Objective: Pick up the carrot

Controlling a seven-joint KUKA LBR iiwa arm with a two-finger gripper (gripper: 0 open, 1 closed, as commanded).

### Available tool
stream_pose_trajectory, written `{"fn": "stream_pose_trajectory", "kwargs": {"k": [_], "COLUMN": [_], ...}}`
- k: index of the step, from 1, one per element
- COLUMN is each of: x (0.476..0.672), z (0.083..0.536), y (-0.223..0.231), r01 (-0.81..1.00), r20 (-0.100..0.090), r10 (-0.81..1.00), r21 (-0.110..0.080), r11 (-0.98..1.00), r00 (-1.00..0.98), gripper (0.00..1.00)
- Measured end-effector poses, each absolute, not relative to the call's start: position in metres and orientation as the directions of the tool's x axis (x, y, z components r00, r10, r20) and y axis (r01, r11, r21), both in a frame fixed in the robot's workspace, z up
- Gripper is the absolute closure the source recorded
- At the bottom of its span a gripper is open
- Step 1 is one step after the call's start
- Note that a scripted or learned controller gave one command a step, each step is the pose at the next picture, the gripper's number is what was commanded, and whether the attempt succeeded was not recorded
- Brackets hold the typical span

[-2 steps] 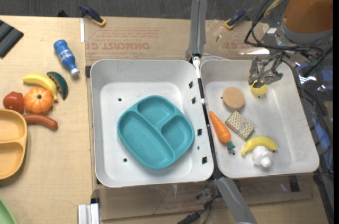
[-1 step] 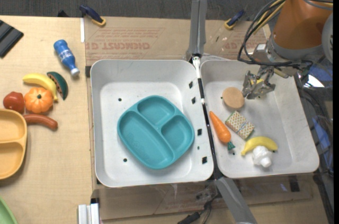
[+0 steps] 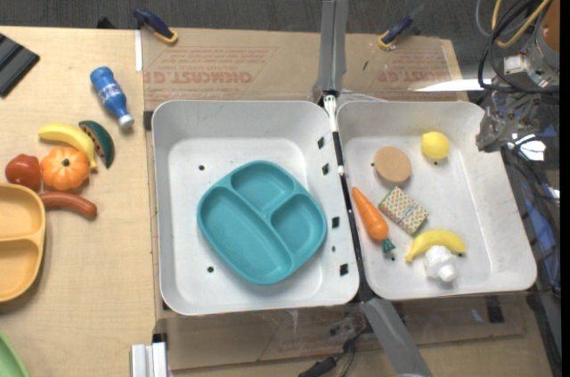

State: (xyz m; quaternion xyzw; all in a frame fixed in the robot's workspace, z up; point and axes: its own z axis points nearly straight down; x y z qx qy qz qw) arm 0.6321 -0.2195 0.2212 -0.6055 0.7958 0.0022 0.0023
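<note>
Carrot (image 3: 370,216) lying in the right bin (image 3: 499,277), near its left wall, just left of the checked block (image 3: 403,209) (orange, green tip down). Gripper (image 3: 499,130) above the bin's right rim; grip too dark to tell.

Bright, even overhead light; soft shadows.

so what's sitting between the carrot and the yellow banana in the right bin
In the camera view, a patterned block lies between the carrot and the banana, close beside the carrot and just above the banana's left end.
</note>
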Motion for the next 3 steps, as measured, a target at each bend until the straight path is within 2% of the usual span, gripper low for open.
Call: {"fn": "stream_pose_trajectory", "kwargs": {"k": [1,2,3], "x": [0.587,0.578,0.646], "z": [0.207,0.131,0.241], "y": [-0.17,-0.149,-0.153], "r01": [-0.945,-0.979,-0.938], "r20": [-0.005,-0.005,-0.008], "r10": [-0.945,-0.979,-0.938], "r21": [0.005,0.006,-0.002], "r11": [0.327,0.206,-0.346], "r00": [-0.327,-0.206,0.346], "gripper": [1.0,1.0,1.0]}}
